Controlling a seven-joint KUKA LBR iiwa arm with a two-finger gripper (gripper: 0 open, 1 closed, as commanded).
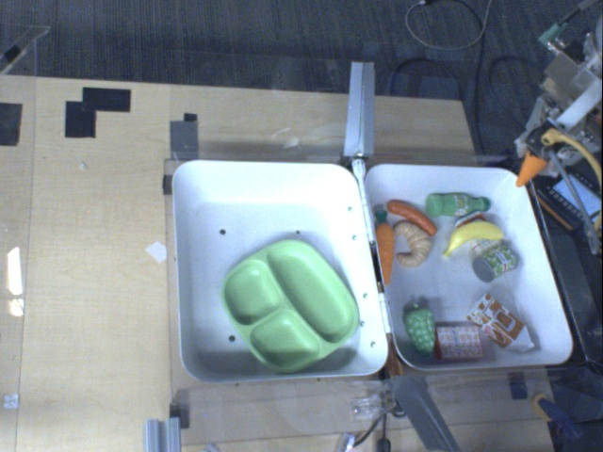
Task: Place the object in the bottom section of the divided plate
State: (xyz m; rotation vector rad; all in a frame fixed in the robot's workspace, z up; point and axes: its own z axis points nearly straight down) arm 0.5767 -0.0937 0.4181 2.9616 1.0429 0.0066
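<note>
Bench: pale wooden top (85, 252), dark ribbed floor (236, 17) at 12 o'clock.
Plate: green plastic three-section divided plate (290, 304), centre of white left bin (203, 205).
Object candidates: yellow banana (471, 236), orange carrot (386, 252), other toys, white right bin (546, 299).
Claw: arm (565, 111) at 2 o'clock, fingers' state cannot tell.

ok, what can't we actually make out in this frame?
- Gripper: at the camera view's right edge, cluttered by cables; finger state unreadable.
- Can and cartons: labels too small to read.
- Carrot: partly tucked against the bin wall.
- Divided plate: fully visible.
</note>
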